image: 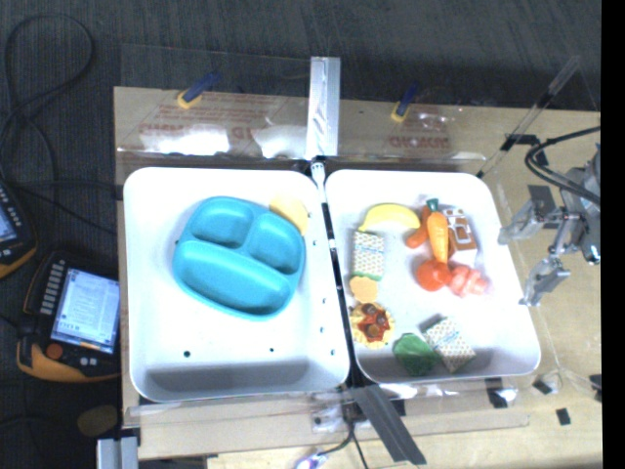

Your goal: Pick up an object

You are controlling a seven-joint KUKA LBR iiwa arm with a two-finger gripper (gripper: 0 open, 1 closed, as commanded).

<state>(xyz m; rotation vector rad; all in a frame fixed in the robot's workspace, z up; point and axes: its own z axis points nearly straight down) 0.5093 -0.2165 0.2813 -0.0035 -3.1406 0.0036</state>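
- Dark carpet surrounds a pale wooden bench (566, 379) carrying 2 shallow white bins; a handheld control pendant with a lit screen (73, 311) lies on the floor at lower left.
- Left white bin (146, 360) holds a turquoise plastic divided tray (239, 254), upside-down or tilted I cannot tell, with a small yellow piece (290, 210) touching its upper right corner.
- Right white bin (508, 330) holds the small toy foods: a yellow banana-like piece (389, 217), an orange plastic carrot (438, 235), a red-orange tomato-like piece (431, 276), a green leafy piece (414, 352) and 2 patterned little cartons (368, 253).
- Carrot sits in the upper middle of that bin, lying roughly upright in the frame, touching neighbours. It looks light, rigid and smooth, so likely slippery; gripping across its thicker upper half seems best.
- Metal gripper (552, 252) hangs at the far right, outside the bin's edge, well apart from every toy. Whether its fingers are spread or closed I cannot tell.
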